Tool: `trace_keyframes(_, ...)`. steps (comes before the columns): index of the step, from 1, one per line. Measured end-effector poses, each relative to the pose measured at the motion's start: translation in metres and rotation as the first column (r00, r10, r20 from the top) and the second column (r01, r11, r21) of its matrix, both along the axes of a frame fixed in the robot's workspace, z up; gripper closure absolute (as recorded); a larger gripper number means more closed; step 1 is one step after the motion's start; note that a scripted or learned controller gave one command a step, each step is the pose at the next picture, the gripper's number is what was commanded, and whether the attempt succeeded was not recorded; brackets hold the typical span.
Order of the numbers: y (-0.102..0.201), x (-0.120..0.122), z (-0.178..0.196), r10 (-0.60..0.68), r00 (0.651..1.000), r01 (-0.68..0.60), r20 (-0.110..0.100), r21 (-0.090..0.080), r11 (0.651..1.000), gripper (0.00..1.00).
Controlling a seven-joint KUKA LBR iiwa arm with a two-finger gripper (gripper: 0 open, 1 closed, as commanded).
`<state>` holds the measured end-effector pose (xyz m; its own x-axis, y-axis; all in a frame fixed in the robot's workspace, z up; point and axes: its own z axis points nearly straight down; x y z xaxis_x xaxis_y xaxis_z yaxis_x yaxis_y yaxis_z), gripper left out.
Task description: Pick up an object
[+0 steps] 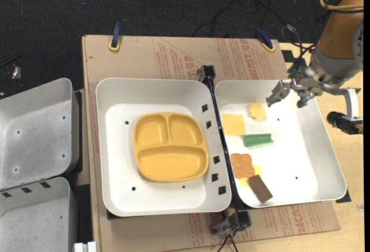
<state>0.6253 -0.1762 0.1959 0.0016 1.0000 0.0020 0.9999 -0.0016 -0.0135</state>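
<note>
**Ana:** Gripper point(292, 93) first: where is it, and is it carrying anything?

**Ben:** It hangs over the far part of the right bin point(324, 147), near the far rim. Its two fingers point(276, 95) look spread apart, with only white bin floor showing between them, so nothing is held.

**Ana:** Which object is closest?

**Ben:** I'd say the small yellow round piece point(257, 111). It lies just to the left of the gripper and a little nearer to the camera, close beside the left finger but apart from it.

**Ana:** And the others?

**Ben:** Left of that sits a flat yellow square point(233, 124) by the divider. Nearer still is a green stick point(257, 140), its long axis running left to right. Then an orange waffle-like piece point(242, 165), and a brown block point(261, 189) angled at the near end.

**Ana:** The left bin?

**Ben:** It holds a yellow divided plate point(171, 147), well apart from the arm.

**Ana:** So the next move?

**Ben:** Probably a short shift left and nearward, then down over the round piece.
</note>
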Motion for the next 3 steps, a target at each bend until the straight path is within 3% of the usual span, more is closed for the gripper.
trace_keyframes(1,0.001,0.003,0.008,0.003,1.000,-0.003,0.014,-0.002,1.000,0.00)
trace_keyframes(3,0.003,0.002,-0.106,0.002,1.000,-0.002,0.011,-0.002,1.000,0.00)
